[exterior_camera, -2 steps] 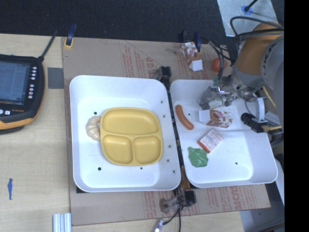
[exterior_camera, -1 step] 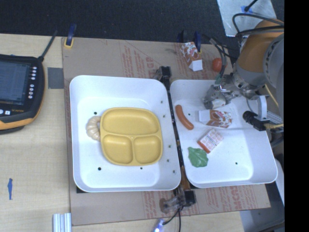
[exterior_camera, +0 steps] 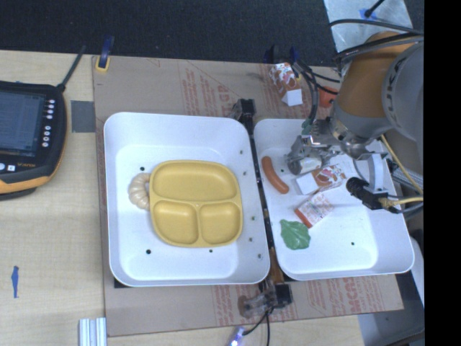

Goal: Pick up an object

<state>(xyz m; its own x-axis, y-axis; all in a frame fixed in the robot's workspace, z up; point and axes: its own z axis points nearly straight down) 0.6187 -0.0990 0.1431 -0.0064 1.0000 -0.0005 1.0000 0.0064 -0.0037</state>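
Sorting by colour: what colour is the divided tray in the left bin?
Yellow tray, camera view.

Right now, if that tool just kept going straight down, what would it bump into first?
The tool points down at the right bin. Probably it would meet first the red-and-white packet beside it, or the bare floor there; depth is hard to judge from above.
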